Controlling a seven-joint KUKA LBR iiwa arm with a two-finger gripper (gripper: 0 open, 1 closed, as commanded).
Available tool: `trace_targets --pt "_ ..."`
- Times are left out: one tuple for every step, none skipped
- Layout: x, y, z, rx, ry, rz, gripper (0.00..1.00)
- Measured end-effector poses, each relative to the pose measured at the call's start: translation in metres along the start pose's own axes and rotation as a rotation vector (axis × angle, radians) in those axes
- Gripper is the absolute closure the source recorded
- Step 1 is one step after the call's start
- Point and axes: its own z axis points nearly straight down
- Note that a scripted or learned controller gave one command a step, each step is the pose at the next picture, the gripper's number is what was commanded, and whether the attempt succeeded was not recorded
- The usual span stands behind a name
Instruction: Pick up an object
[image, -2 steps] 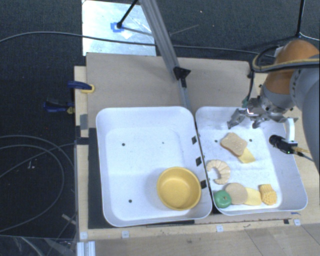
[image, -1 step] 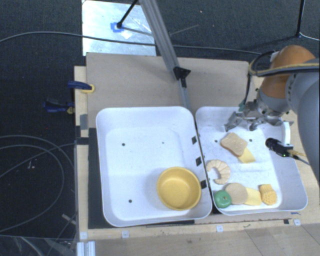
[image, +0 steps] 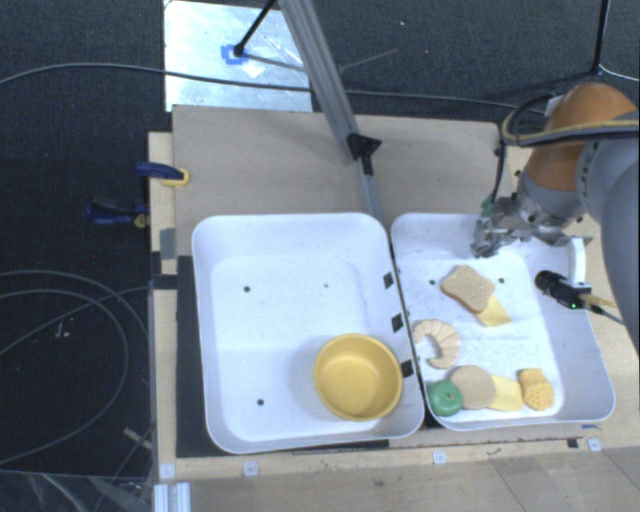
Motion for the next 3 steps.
trace_targets --pt "0.000 0.008 -0.065 -0.003 0.001 0.004 1.00" --pt "0.003 0.001 -0.118 -0.002 0.001 0.003 1.00" --pt "0.002 0.002 -0.161 -0.001 0.001 0.002 1.00"
